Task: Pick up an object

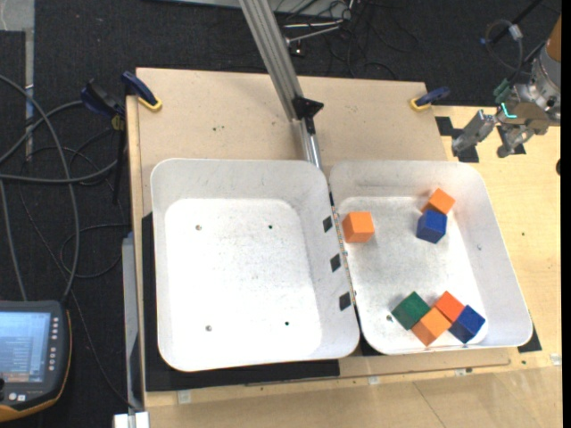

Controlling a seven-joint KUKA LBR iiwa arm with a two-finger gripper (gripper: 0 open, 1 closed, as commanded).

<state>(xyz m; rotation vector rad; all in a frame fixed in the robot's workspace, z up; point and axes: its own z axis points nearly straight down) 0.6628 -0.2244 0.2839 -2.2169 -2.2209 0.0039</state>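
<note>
**Gripper open at the right edge, blocks untouched in the right bin**

The gripper (489, 136) hangs over the bare surface (268, 114) just beyond the right bin's (500, 239) far right corner, its two dark fingers spread with nothing between them; the arm above it is cut off by the frame. Inside that bin, an orange cube (358, 226) sits alone near its left wall. Toward its far side another orange block (440, 201) touches a blue block (431, 226). At its near rim a green block (411, 310), two orange ones and a blue one crowd together, partly hiding each other
</note>
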